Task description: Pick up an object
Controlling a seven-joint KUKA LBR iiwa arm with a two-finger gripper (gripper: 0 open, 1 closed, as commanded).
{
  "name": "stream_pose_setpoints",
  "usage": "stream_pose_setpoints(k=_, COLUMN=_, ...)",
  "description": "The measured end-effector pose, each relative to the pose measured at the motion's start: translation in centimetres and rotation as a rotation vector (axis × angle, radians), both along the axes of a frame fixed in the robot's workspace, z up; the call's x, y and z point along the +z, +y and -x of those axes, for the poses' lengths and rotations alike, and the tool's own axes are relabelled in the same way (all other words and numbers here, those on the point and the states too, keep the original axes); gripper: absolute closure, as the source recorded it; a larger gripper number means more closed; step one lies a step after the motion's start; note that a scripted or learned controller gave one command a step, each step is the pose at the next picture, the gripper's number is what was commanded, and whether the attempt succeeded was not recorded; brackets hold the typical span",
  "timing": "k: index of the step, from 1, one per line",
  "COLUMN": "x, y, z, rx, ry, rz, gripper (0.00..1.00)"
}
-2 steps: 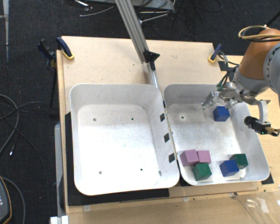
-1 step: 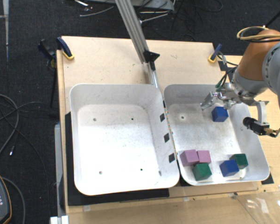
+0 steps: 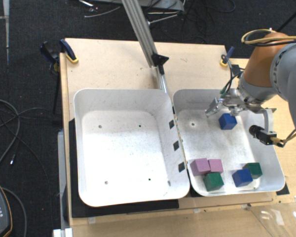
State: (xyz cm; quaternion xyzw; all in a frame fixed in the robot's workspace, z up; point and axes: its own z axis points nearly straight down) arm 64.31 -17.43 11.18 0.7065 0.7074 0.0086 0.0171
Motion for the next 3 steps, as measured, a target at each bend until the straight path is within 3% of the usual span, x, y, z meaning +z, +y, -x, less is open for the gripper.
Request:
stream_pose_setpoints(k=1, x=0.0, y=-0.9, z=1.1, rx=0.003, ry=0.002, rz=0.006, gripper=0.00)
stream_pose_setpoints(k=2, x=0.0, y=0.7, z=0.6, rx=0.000, ry=0.001, rz=0.011, gripper=0.00)
stream_pose_setpoints(k=3, x=0.0, y=0.1, z=0.8, rx=0.002, ry=0.006, rz=0.002, gripper=0.00)
